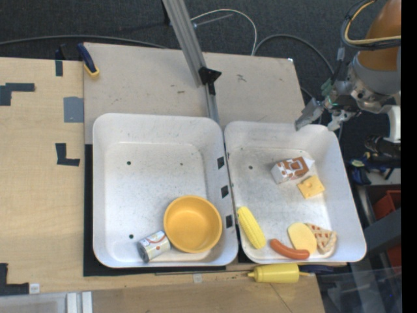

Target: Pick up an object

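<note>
Yellow mustard bottle (277, 274) lies at six o'clock. Gripper (322, 115) hovers spread and empty at two o'clock, over the right bin's (345, 175) rim; descending there risks striking plastic, missing the carton (291, 169).

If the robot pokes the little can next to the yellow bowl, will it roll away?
Probably a little. The can lies on its side in the left bin, so its round body could roll. It likely won't go far, though: the yellow bowl sits right beside it and the bin's wall is close. It looks small, so it's probably light.
</note>
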{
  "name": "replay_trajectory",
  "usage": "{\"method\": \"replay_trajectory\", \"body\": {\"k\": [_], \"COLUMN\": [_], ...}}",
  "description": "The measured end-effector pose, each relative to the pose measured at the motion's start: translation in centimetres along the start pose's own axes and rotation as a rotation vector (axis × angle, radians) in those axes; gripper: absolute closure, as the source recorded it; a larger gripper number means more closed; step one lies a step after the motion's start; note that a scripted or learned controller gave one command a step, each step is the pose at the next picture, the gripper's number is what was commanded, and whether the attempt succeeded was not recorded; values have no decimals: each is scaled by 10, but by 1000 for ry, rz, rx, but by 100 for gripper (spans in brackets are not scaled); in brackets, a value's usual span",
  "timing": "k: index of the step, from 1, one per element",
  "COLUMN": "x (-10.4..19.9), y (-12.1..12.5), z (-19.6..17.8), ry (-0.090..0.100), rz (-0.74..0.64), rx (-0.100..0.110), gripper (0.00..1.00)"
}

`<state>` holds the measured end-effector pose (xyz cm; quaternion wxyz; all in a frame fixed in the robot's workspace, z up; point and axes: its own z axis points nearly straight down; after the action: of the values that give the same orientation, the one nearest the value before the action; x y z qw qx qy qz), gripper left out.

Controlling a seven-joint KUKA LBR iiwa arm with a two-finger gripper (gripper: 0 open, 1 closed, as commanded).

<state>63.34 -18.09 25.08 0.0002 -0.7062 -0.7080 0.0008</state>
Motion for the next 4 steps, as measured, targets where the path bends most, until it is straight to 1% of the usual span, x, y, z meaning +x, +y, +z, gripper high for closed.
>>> {"method": "replay_trajectory", "body": {"k": [1,2,3,4], "x": [0,5,10,11], "y": [0,-10,-6,-7], "z": [0,58,103,158], "ry": [0,1,1,1], "rz": [0,0,-1,0], "rx": [0,6,5,6], "gripper": [0,0,0,0]}}
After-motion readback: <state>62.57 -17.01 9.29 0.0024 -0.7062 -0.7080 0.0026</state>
